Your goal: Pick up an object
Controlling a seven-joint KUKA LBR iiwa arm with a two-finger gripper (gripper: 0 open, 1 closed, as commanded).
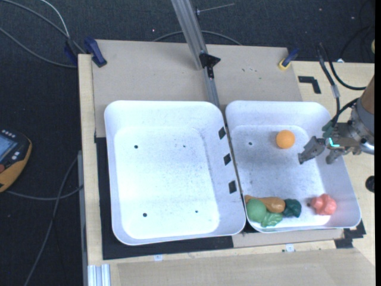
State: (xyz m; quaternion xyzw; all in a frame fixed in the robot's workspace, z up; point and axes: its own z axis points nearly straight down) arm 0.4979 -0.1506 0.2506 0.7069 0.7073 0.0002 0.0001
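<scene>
In the right bin [262,115], an orange ball [285,139] rests near the back. A pink lumpy object [324,204] lies in the front right corner. Along the front wall sit a light green object [261,213], an orange-brown piece [274,205] and a dark green piece [292,207], bunched together. My gripper [317,156] hangs over the right side of this bin, to the right of the ball and behind the pink object. Its fingers are spread open with nothing between them.
The left bin [161,115] adjoins the right one along a dark hinge strip. A slanted metal pole [189,22] rises from the bench behind the bins. Cables and a handheld device [11,154] lie off the bench at left.
</scene>
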